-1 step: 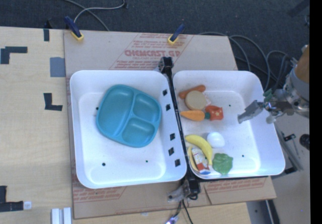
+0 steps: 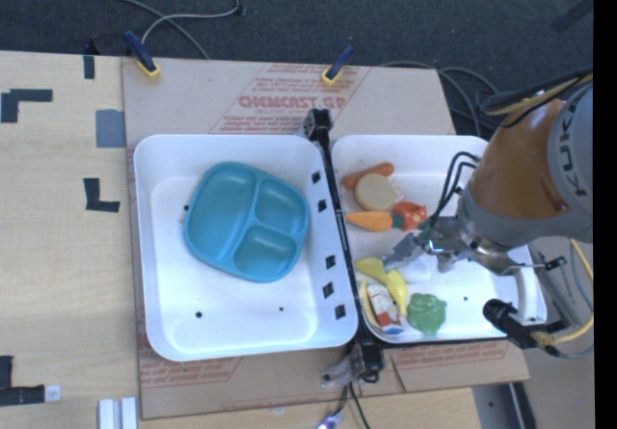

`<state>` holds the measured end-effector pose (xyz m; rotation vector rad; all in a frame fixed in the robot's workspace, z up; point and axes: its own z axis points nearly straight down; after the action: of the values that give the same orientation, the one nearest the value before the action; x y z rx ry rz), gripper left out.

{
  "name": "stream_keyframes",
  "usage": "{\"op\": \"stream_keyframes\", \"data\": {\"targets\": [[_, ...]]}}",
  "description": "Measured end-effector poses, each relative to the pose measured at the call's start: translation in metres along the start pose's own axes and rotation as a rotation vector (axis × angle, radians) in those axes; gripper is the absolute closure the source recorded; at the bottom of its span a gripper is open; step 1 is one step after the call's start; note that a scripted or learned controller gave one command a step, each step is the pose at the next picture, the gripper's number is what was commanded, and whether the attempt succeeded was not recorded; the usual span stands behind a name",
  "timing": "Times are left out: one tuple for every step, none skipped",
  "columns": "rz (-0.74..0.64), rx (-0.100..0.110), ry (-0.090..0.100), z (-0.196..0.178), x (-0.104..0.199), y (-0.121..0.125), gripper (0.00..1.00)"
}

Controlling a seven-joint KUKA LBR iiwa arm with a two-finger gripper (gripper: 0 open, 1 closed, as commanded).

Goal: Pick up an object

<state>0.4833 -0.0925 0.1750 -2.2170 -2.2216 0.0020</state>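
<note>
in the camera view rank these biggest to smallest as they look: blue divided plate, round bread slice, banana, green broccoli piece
1. blue divided plate, by far the largest
2. banana, longer but thinner, and round bread slice: too alike to rank
3. green broccoli piece, slightly smaller, though the margin is slim

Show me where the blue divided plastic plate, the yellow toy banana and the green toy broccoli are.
blue divided plastic plate (image 2: 247, 221), camera view, on the ridge where its compartments meet.
yellow toy banana (image 2: 382, 273), camera view, on the middle of its curved body.
green toy broccoli (image 2: 426, 312), camera view, on its bumpy top.
</note>
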Motion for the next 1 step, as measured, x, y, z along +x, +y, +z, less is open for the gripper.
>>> {"op": "stream_keyframes", "data": {"targets": [[0.002,-0.001,-0.001,0.0352,-0.0504,0.0716,0.0]]}}
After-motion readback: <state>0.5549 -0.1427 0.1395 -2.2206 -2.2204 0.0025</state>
